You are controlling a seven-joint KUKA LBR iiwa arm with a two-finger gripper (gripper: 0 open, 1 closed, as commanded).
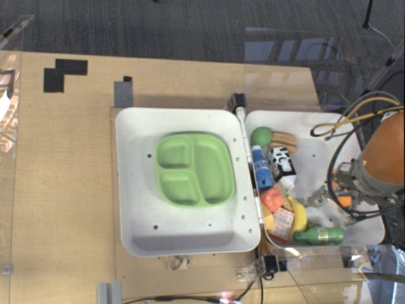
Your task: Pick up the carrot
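A small orange piece, apparently the carrot [344, 201], shows in the right bin [304, 151] near its right side. Most of it is hidden under the arm's wrist. My gripper [337, 199] hangs straight over it, below the orange band of the arm [385, 157], pointing down into the bin. The wrist body and cables cover the place where gripper and carrot meet, so I cannot see any contact.
The right bin's left side holds a green ball [261, 136], a blue bottle [261, 170], a black-and-white item [283, 162], a pinkish-orange fruit [274, 199], a banana [297, 213] and a green bottle [319, 235]. A green divided plate [193, 170] lies in the left bin [139, 233].
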